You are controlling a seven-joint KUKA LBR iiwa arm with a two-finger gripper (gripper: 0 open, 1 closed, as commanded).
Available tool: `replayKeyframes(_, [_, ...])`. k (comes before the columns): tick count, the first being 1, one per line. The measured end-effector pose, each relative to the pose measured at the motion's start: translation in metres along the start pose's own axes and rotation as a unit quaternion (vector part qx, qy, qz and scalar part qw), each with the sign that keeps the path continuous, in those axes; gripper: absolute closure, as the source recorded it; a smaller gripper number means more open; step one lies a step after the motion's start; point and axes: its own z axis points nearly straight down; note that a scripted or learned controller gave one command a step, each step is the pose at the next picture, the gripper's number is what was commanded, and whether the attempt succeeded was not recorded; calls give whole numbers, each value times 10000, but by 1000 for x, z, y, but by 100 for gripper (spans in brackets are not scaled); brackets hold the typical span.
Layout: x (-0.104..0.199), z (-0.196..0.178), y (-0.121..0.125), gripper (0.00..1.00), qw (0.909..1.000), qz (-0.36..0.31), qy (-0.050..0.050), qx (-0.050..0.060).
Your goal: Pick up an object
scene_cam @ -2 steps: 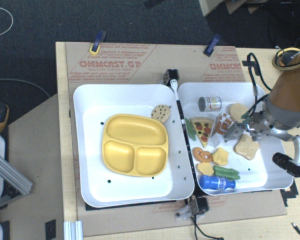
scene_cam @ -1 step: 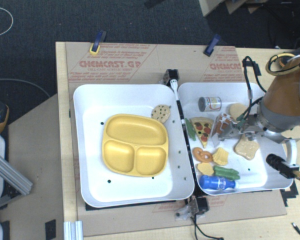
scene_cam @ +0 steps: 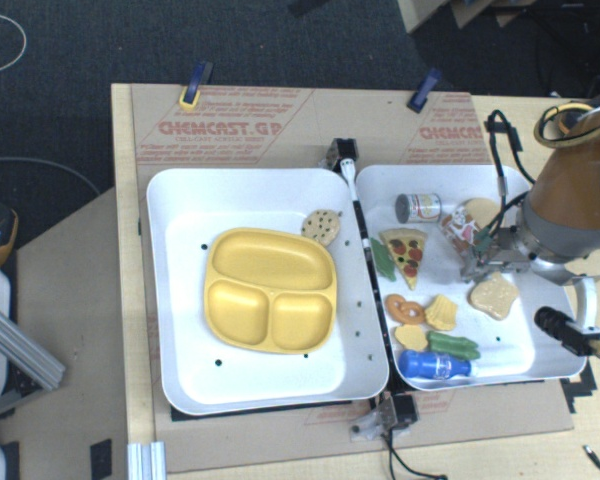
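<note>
My gripper (scene_cam: pixel 477 265) is low in the right bin (scene_cam: pixel 550 368), near its right half, just left of a slice of toast (scene_cam: pixel 494 296). Fingers too small and dark against the bin to read; I cannot tell whether they are spread or pinching anything. Nothing visibly between them.

Closest things: the toast just below and right of the gripper, a red-and-white packet (scene_cam: pixel 458 224) just above it, a pale round piece (scene_cam: pixel 481 210) beside that. A small can (scene_cam: pixel 420 207) lies on its side at the bin's upper left.

Further left in the same bin: pizza slice (scene_cam: pixel 406 251), green leaf-shaped piece (scene_cam: pixel 382 257), pretzel (scene_cam: pixel 406 311), yellow cheese-like chunks (scene_cam: pixel 441 313), green pod (scene_cam: pixel 453 345), blue bottle (scene_cam: pixel 435 366) lying along the near edge.

Left bin (scene_cam: pixel 180 368): yellow divided plate (scene_cam: pixel 270 290), three compartments, with a chocolate-chip cookie (scene_cam: pixel 321 225) just off its upper right corner.

Both bins sit side by side on the desk (scene_cam: pixel 140 268), over printed cardboard.
</note>
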Motion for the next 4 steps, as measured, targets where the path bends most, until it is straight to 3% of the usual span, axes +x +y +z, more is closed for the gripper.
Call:
replayKeyframes(2, [-4, -111, 6, 100, 10000, -6, -10, 37])
replayKeyframes(4, [107, -109, 49, 100, 10000, -36, 11, 51])
